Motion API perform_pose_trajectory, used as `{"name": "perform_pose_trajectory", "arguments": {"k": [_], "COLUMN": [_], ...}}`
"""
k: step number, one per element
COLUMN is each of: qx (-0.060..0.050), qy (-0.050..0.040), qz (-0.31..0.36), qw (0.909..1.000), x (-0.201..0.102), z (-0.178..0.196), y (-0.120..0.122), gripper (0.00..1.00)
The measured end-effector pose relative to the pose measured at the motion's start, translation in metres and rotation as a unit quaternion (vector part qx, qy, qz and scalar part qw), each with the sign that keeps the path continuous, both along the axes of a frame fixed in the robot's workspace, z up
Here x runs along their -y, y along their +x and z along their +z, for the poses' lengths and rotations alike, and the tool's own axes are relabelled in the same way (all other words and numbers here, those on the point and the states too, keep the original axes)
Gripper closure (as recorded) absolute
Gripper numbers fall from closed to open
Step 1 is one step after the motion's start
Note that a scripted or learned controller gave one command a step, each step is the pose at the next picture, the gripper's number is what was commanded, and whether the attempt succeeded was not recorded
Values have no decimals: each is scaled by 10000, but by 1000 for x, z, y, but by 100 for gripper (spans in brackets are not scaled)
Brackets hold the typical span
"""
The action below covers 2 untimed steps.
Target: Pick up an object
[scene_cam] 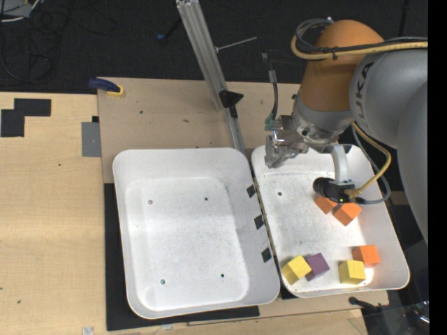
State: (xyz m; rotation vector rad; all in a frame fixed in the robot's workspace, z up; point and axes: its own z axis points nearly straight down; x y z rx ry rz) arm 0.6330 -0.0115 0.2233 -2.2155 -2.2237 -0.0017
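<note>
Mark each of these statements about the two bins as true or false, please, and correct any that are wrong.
1. All the blocks lie in the right bin. True.
2. The purple block touches a yellow block. True.
3. The gripper hangs over the middle of the left bin. False: it is at the far end of the right bin, near the divide between the bins.
4. There are three yellow blocks. False: there are two, the second yellow block sitting beside an orange block at the near end.
5. Two further orange blocks lie toward the bin's middle, by a black part of the arm. True.
</note>
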Motion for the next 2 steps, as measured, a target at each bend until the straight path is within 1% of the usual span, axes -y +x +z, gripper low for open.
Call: {"name": "perform_pose_trajectory", "arguments": {"k": [1, 2], "qx": [-11, -24], "qy": [-4, -6], "qz": [0, -2], "qw": [10000, 10000], "x": [-52, -101], "z": [11, 0], "y": [-11, -22], "gripper": [100, 100]}}
